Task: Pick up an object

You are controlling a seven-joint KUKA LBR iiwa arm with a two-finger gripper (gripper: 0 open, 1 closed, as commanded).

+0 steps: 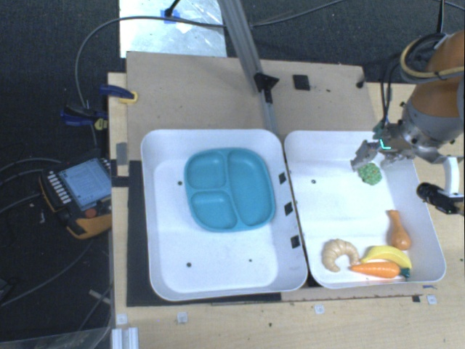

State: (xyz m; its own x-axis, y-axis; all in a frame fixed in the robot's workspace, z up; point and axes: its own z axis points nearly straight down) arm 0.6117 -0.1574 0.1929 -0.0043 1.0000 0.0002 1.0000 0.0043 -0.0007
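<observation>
A small green broccoli piece [371, 174] lies in the right bin [327, 195] near its far right side. My gripper [367, 157] hangs directly over it, its tip at the broccoli's upper edge; I cannot tell whether it touches. At the bin's near right corner sit a tan croissant [340, 253], a yellow banana [389, 255] and an orange carrot [375, 270] close together. A brown drumstick [397, 229] lies just behind them by the right wall.
The left bin [167, 267] holds a blue divided plate [229, 189]. A grey pole [243, 35] slants over the bench behind the bins. Cables, clamps and a small device [80, 187] lie off the bench at the left.
</observation>
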